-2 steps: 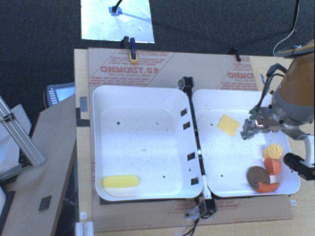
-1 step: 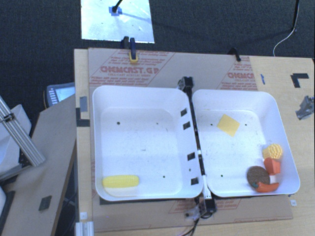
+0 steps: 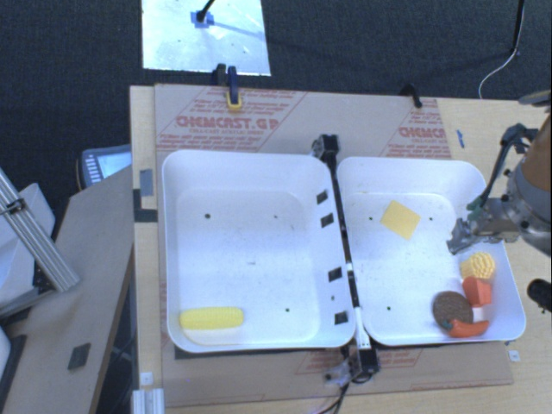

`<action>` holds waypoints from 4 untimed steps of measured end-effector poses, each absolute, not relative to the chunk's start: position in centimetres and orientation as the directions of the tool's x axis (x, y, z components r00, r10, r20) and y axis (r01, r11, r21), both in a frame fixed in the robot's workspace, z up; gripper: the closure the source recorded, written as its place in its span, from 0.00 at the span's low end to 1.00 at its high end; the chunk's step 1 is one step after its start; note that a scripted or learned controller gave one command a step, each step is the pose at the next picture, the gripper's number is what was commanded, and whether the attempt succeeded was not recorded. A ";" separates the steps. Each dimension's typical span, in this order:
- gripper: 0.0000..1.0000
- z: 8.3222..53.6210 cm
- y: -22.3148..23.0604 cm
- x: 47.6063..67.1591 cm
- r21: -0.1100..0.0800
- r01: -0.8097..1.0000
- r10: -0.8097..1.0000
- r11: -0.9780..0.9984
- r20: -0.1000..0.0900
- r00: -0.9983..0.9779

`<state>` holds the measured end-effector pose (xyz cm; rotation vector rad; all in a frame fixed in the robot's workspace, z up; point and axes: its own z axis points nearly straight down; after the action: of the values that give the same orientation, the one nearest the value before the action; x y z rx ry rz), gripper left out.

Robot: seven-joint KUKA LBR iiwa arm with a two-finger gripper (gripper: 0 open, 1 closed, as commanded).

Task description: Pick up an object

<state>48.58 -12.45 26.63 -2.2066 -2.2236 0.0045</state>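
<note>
Objects for picking sit mostly in the right bin: at its near right corner there's a brown round piece with an orange carrot-like piece beside it, then an orange block, then a yellow corn piece just past that. The gripper hangs just beyond the corn, a touch left of it, with nothing visible between its fingers; can't tell how wide they are. A flat yellow square lies farther left, apart from the gripper. The left bin has a yellow corn cob at its near left corner. Beyond the bins, the board reads "CHEMCAST GP" in red.
</note>
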 end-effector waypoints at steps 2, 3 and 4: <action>1.00 30.7 -16.9 48.6 0.005 1.000 1.000 -0.007 -0.005 0.007; 1.00 24.2 -12.9 48.7 -0.003 1.000 1.000 0.007 0.002 -0.007; 1.00 32.3 -8.4 48.9 0.011 1.000 1.000 0.010 0.000 -0.010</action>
<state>48.87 -8.40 32.31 -2.2161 -2.2382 -0.0127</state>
